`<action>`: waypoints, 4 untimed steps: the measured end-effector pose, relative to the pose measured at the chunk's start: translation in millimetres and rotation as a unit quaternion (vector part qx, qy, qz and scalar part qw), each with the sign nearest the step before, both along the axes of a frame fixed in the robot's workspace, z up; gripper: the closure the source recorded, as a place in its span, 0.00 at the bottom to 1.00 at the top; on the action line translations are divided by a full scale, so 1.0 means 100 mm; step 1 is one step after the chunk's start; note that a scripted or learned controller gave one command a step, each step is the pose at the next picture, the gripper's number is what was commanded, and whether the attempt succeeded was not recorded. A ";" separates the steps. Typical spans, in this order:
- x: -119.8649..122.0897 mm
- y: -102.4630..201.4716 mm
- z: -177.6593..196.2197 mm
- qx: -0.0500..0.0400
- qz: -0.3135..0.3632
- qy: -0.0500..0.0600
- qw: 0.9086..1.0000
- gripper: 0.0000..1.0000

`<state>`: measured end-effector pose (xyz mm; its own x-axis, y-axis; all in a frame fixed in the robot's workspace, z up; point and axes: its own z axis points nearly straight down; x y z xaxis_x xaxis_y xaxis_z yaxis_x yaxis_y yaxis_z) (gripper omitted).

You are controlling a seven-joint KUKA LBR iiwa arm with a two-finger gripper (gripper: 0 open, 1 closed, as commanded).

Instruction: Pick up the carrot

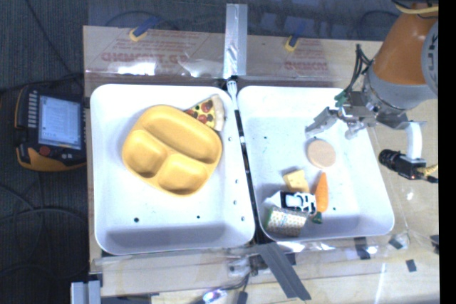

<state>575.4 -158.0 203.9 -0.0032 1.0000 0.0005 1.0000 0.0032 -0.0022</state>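
Carrot [322, 192]: lies in the right bin [356, 224], at about 5 o'clock from that bin's centre, pointing roughly 12 to 6 o'clock, green end at the bottom. Nothing grips it.
Tool [335, 121]: hangs over the upper right part of the right bin, at about 1 o'clock from the carrot and apart from it. Its two fingers are spread, released, with nothing between them.
Arm [402, 57]: grey with an orange band, comes in from 3 o'clock over the bin's right rim.
Round tan disc [321, 153]: just above the carrot at 12 o'clock, just below the tool.
Yellow cheese wedge [296, 179]: just beside the carrot at 9 o'clock.
Black and white toy [298, 202]: at 8 o'clock from the carrot, close to it.
Patterned cup [286, 222]: on its side near the bin's bottom edge, at 7 o'clock from the carrot.
Left bin [114, 224]: holds a yellow divided tray [171, 148] and a pizza slice [205, 109] at the tray's 1 o'clock.
Worktop [164, 53]: carries both bins side by side.
Handheld pendant [48, 127]: at 9 o'clock, off the worktop.
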 end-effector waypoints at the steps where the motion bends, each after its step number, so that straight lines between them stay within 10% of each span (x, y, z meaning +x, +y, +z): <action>1: -0.51 -0.17 -1.14 -0.001 -0.016 -0.006 1.000 0.00; 2: -0.49 -0.16 -1.03 -0.001 -0.015 -0.008 1.000 1.00; 3: -0.91 0.19 0.12 -0.001 -0.034 0.000 0.999 1.00; 4: -0.91 0.45 0.79 -0.002 -0.208 0.000 0.978 1.00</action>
<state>484.5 -113.1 282.7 0.4048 0.9144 -0.0036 0.9144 -0.4048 -0.0007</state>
